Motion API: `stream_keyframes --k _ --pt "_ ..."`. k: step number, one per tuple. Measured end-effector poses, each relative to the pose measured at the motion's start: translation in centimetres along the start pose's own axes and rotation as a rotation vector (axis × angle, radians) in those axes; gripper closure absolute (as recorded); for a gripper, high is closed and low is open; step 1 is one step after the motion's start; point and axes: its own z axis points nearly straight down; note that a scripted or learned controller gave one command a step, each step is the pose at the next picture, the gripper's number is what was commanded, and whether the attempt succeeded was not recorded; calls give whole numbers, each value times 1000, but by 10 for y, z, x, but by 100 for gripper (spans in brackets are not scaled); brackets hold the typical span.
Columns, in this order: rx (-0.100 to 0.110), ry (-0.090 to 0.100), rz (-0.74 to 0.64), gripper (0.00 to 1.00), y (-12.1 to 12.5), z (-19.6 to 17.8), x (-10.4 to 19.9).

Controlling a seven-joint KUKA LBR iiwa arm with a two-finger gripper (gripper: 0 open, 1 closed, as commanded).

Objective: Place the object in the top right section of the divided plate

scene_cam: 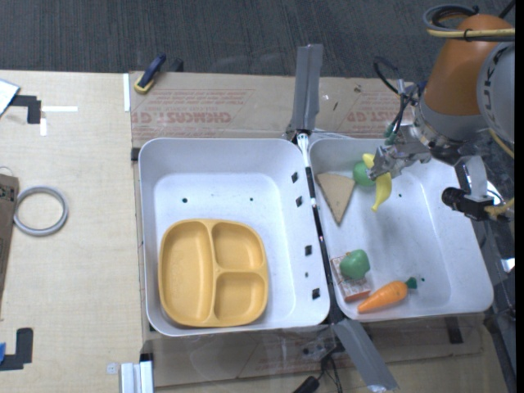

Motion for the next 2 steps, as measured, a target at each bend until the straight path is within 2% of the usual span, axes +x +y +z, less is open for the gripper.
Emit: stream_keyframes --k 1,2 --pt "-1 2 -109 100 -50 82 -30" --pt "-3 0 -306 100 -62 88 -106"
